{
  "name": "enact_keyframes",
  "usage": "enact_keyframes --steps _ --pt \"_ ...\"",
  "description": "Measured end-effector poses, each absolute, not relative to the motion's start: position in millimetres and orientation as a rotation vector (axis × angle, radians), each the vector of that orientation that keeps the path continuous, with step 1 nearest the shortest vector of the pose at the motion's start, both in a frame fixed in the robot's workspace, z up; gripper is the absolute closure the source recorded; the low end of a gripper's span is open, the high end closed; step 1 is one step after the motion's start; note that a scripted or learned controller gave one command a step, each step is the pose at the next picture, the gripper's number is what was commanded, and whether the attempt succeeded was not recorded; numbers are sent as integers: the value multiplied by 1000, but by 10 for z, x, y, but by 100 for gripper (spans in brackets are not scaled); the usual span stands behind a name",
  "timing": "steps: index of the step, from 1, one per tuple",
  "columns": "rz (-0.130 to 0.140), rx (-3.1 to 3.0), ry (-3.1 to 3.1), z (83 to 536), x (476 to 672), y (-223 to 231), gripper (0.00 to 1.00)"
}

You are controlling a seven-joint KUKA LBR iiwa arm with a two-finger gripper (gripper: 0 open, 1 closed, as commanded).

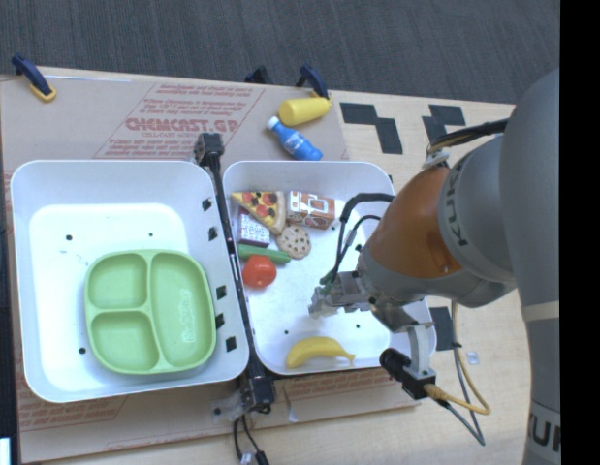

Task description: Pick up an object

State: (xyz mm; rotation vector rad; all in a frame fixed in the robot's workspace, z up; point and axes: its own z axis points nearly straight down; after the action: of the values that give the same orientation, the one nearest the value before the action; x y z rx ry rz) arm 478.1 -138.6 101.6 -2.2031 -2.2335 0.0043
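The right bin [377, 177] holds several toy foods: a pizza slice [261, 204], a brown snack box [312, 208], a cookie [297, 242], a red tomato [260, 272], a green vegetable [253, 252] and a yellow banana [319, 353]. The gripper [324, 303] hangs low over the bin's white floor, right of the tomato and just above the banana. Nothing shows between its tips. The grey arm with its orange band [421, 235] covers the bin's right side.
The left bin [47, 187] holds a green divided plate [149, 310]. Behind the bins, a yellow bottle [303, 110] and a blue bottle [296, 140] lie on the cardboard. Black clips [210, 146] join the bins.
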Motion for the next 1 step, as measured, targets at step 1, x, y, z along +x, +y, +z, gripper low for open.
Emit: enact_keyframes --steps 1 --pt "-1 -2215 -2229 2309 4775 -1341 100"
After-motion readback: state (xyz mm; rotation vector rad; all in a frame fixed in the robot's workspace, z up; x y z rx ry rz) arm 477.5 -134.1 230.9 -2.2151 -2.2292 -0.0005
